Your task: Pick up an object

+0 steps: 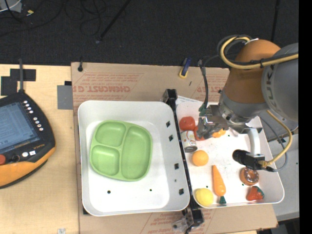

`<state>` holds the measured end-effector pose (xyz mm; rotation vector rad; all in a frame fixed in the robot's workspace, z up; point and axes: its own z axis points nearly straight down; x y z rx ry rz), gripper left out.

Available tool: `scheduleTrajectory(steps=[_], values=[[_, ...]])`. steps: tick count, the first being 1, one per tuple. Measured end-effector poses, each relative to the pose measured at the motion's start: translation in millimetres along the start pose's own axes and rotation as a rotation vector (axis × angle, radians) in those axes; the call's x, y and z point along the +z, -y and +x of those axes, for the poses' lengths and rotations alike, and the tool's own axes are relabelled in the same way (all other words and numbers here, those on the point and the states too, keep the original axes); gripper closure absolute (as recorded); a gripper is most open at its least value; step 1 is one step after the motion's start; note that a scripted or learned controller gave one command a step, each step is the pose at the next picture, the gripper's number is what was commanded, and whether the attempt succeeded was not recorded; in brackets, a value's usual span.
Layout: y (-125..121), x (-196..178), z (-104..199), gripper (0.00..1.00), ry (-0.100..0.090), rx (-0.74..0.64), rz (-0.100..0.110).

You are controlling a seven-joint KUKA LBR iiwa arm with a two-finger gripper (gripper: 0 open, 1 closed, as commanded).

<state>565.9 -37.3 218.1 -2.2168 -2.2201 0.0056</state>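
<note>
Dark floor with loose cables behind; cardboard-covered worktop [122, 82] carrying two shallow white bins side by side. Left bin [92, 189] holding a green divided plate [121, 150], lying flat near its middle. Right bin [273, 191] scattered with toy food: red tomato [186, 123] at the upper left corner, small can [189, 140] just below it, orange [200, 158] below that, carrot [218, 178] pointing up the bin, yellow lemon [204, 196] at the lower left corner, strawberry [254, 193] and a brown round piece [249, 177] toward the lower right. Gripper [210, 128] low over the right bin's upper part, just right of the tomato, small orange bit beside it; cannot tell whether clenched or released. Grey-and-orange arm [253, 77] reaching in from the right. Teach pendant [22, 138] off to the left.
</note>
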Motion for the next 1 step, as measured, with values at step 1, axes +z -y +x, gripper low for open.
scheduleTrajectory(steps=[1], values=[[2.2,1.4,-1.0,1.0,0.0,0.0,0.002]])
